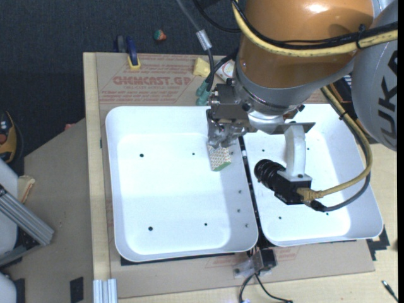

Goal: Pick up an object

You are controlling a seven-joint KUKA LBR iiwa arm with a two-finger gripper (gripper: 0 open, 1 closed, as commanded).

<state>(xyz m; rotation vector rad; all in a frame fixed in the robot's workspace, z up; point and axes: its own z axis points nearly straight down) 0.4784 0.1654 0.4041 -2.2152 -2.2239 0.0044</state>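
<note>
My gripper (220, 145) hangs over the right side of the left bin (170, 188), close to the divide between the two bins. A small pale object with a green and white speckled pattern (219, 159) sits between the fingertips, held above the bin floor. The big orange wrist band (303, 27) and grey flange above hide the upper part of the gripper.
The right bin (328, 213) lies under the arm, with a black cable connector (281, 180) and a yellow hose (344, 185) hanging over it. A cardboard sheet (151, 81) lies behind the bins, with small clips on its far edge.
</note>
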